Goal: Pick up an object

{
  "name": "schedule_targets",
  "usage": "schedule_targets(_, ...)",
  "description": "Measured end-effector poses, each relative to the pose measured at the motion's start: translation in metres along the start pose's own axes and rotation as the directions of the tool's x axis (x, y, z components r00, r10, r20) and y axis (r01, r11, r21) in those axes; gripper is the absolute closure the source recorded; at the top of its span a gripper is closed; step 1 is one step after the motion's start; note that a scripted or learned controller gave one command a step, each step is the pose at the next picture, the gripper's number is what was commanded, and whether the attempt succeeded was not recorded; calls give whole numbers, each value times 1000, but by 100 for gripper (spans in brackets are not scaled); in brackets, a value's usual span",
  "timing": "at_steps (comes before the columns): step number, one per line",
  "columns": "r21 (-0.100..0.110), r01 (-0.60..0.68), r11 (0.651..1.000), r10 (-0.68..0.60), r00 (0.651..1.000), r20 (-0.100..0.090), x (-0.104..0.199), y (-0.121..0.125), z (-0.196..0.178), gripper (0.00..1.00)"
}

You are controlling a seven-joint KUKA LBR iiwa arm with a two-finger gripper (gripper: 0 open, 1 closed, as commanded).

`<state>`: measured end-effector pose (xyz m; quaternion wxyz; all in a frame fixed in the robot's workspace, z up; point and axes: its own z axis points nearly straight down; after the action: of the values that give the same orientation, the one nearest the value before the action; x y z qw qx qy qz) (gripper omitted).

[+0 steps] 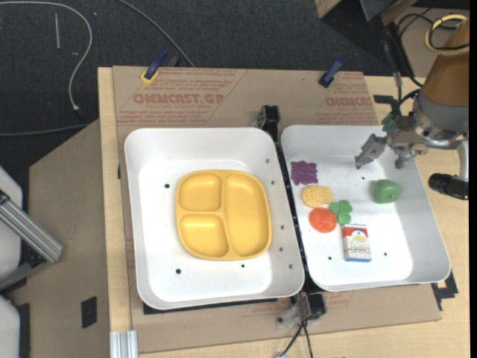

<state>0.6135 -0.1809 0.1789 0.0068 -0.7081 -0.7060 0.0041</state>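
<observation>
My gripper [386,155] hangs over the back right part of the right bin [417,267], fingers spread apart and open with nothing between them. Just below it lies a green round fruit [386,192]. Further left in the same bin sit a purple grape bunch [303,172], a yellow corn piece [317,195], a red tomato [322,220], a green broccoli piece [342,210] and a small carton with an orange top [357,243].
The left bin [149,259] holds a yellow divided plate [223,214]. Blue clamps [154,66] pin the cardboard at the back. The grey and orange arm [447,88] enters from the right. Cables lie on the dark floor behind.
</observation>
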Motion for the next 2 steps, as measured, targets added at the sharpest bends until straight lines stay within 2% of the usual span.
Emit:
schedule_targets(1,-14,3,1000,-3,1000,3,0,3,-8,0)
schedule_targets(2,-11,5,1000,-4,1000,2,8,9,39,0)
